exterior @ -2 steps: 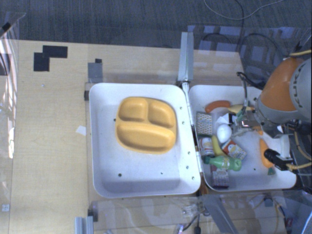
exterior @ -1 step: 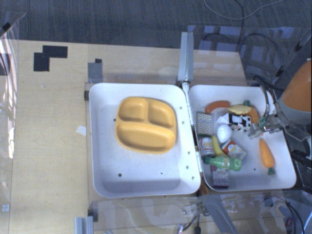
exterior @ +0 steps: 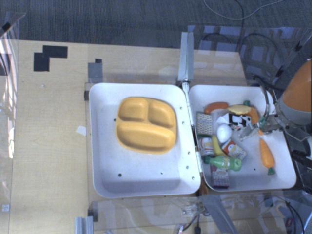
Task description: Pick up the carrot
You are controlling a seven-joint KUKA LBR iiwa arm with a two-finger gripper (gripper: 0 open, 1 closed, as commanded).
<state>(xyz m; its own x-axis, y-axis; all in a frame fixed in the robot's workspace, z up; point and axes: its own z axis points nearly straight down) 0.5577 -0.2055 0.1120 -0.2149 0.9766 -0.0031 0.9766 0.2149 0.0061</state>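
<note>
Jaws (exterior: 252, 129) reach in from the right edge of the frame, low over the right bin (exterior: 282, 182), beneath the grey arm with its orange band (exterior: 298, 89); whether they are spread or pressed together cannot be told from this slanted view, and nothing is seen between them.

Just below and to the right of them lies the carrot (exterior: 266, 153), flat on the bare white floor of the right bin, in the middle right of the frame. Its long axis runs nearly up and down the picture, leaning slightly, with the orange body toward the top and a small dark green end toward the bottom.

To its left a heap of toy food crowds the same bin: a white egg (exterior: 223, 132), a yellow banana (exterior: 217, 146), a green bottle (exterior: 226, 163), a reddish sausage (exterior: 216, 106) and a black-and-white printed packet (exterior: 238, 121). Printing shows on some packets, but none of it can be read.

The left bin (exterior: 105, 179) holds a yellow compartment tray (exterior: 146, 124). Both bins sit on the pale wooden tabletop (exterior: 48, 145).
</note>
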